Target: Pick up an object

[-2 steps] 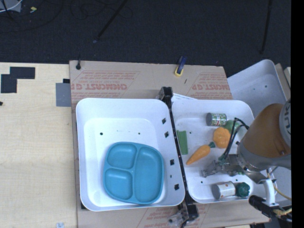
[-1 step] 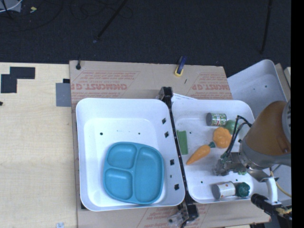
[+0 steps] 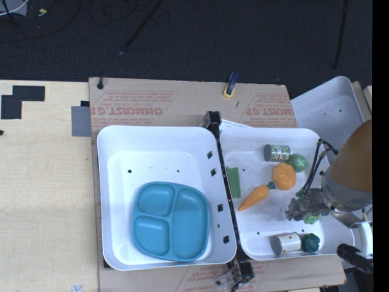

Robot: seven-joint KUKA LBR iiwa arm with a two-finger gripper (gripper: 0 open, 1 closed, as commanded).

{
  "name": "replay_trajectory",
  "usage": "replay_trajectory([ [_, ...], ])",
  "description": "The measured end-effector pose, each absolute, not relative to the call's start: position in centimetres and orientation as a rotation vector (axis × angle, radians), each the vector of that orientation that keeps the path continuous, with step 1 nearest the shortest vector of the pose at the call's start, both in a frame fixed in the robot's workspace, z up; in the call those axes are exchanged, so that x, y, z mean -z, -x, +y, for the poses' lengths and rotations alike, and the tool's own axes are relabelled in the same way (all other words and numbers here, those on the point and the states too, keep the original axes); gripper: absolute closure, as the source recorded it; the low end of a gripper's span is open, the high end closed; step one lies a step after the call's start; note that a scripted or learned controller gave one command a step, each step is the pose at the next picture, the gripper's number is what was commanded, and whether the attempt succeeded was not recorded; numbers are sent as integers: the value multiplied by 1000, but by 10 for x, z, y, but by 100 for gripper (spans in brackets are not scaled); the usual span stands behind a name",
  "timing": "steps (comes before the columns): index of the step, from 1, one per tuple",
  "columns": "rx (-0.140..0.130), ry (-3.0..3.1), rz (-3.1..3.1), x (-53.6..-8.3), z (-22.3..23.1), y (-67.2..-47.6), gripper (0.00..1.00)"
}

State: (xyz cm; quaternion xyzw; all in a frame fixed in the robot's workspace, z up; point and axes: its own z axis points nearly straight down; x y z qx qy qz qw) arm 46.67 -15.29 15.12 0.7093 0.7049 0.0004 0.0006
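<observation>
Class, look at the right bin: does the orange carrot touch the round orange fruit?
Apart. The camera view shows bare white bin floor between the carrot and the orange fruit.

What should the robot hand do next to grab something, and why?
Probably lower a little: the gripper hangs in the right bin, with a small green thing right by it. The orange and carrot lie farther left, so they'd need a sideways move first.
</observation>
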Motion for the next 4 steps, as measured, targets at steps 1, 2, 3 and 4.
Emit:
replay_trajectory([
  [1,-3,-2219,2221,-204,-143,-471,100],
  [2,-1,-2220,2222,-229,-144,-472,100],
  [3,-1,-2219,2227,-232,-107,-495,100],
  [4,0,-2218,2229,-220,-57,-524,100],
])
